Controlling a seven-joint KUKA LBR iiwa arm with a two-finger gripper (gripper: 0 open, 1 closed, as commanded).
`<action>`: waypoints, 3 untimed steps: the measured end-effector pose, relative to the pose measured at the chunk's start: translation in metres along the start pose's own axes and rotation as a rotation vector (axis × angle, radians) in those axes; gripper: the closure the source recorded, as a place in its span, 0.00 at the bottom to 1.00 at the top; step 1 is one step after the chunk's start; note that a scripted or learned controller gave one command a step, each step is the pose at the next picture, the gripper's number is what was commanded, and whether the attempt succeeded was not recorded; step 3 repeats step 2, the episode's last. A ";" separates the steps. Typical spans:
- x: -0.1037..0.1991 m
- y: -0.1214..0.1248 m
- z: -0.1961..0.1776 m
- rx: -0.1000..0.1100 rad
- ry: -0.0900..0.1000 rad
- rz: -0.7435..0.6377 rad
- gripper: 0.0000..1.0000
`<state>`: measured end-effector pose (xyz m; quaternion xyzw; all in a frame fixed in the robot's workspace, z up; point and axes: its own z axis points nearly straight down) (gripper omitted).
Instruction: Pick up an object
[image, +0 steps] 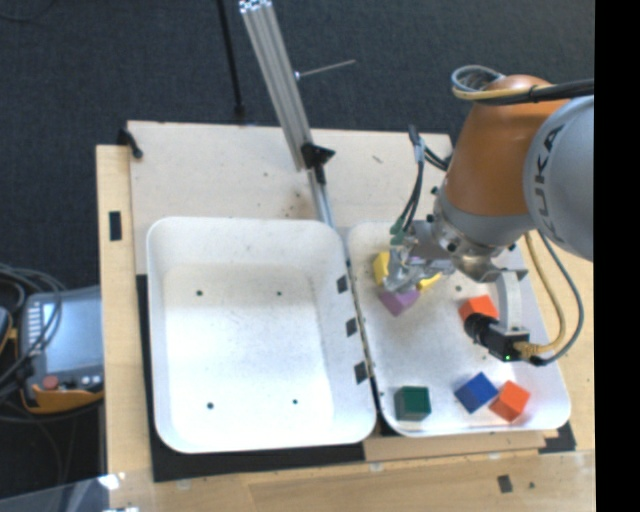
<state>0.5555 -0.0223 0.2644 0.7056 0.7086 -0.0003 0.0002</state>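
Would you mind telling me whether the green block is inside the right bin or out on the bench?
Inside. The green block sits on the floor of the right bin, near its front-left corner, within the white rim.

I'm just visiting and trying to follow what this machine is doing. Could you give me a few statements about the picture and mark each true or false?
1. All the small blocks lie in the right bin. True.
2. The pincer is over the left bin. False: it is over the right bin, by the purple block and a yellow object.
3. The green block sits near the right bin's front edge. True.
4. The blue block lies far from any other block. False: an orange block lies right beside it.
5. Another orange block lies under the arm. True.
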 end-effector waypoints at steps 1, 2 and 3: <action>0.043 -0.023 0.019 0.002 0.001 -0.001 1.00; 0.092 -0.043 0.033 0.002 0.002 -0.002 1.00; 0.092 -0.043 0.033 0.002 0.002 -0.002 1.00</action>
